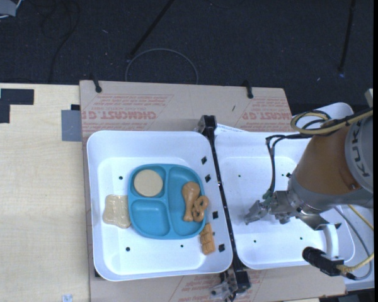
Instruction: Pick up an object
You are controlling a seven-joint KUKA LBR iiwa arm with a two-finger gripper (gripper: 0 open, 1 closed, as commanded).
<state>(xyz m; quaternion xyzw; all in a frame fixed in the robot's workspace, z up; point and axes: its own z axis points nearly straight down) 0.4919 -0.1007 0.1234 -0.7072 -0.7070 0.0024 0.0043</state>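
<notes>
Nothing is picked up yet — our claw [255, 214] is hovering in the right bin [252, 257], its state we cannot tell — food pieces are lying in the left bin [107, 150].

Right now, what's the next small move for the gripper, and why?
Probably traverse left across the divider. The gripper sits low over the right bin, while the graspable items, like the pretzel on the blue tray, lie in the left bin.

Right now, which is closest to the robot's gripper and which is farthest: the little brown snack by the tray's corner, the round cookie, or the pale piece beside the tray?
From the gripper in the right bin:
1. Brown snack, left bin's right edge, nearest.
2. Round cookie, in the blue tray's upper-left compartment.
3. Pale piece, left of the tray, farthest.
</notes>
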